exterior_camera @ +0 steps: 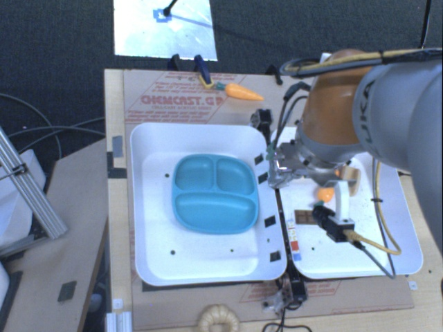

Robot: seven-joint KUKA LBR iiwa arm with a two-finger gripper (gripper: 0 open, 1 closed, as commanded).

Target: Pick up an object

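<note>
Over the right bin the arm hangs low, its hand near a small orange object, likely the pick target; whether it is spread or pinching I cannot tell. A blue plate lies in the left bin.

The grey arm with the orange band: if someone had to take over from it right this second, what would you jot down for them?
Gripper: down over the right bin, near its left wall; whether it holds anything cannot be told.
Things: a small orange object lies in the right bin just beside the gripper. A blue divided plate lies flat in the left bin. A toy carrot lies outside the bins, on the cardboard behind them.
Done: nothing visibly lifted.
Left: grasp an object and raise it, probably the orange one.
</note>
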